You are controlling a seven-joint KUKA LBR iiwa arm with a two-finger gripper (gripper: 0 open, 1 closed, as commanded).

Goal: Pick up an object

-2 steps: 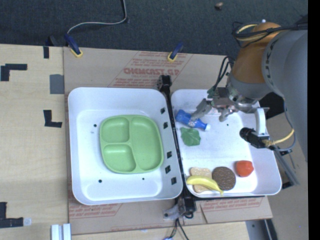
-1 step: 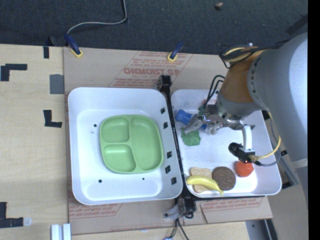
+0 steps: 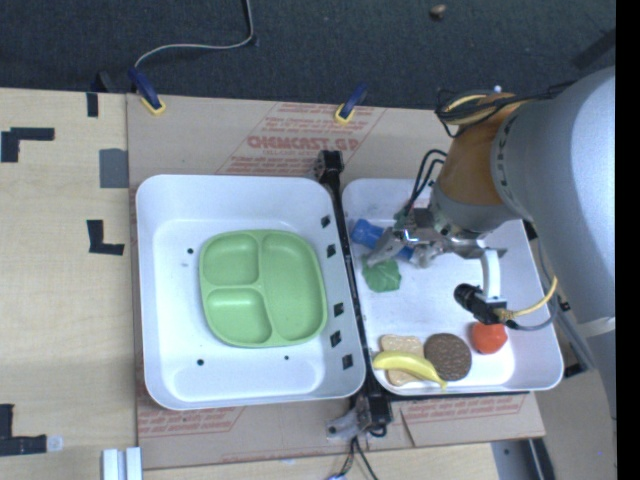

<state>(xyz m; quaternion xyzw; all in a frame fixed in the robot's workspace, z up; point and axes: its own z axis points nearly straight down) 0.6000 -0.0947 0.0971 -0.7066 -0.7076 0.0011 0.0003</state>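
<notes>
Hovering low in right bin, end effector sitting over green lump, beside blue piece; grip state: cannot tell. Lump looking light, soft, squashy; judging pinch across middle as gripping best.

Bare floor mid right bin; food along near wall.

Cardboard-covered bench with two white bins side by side
</notes>
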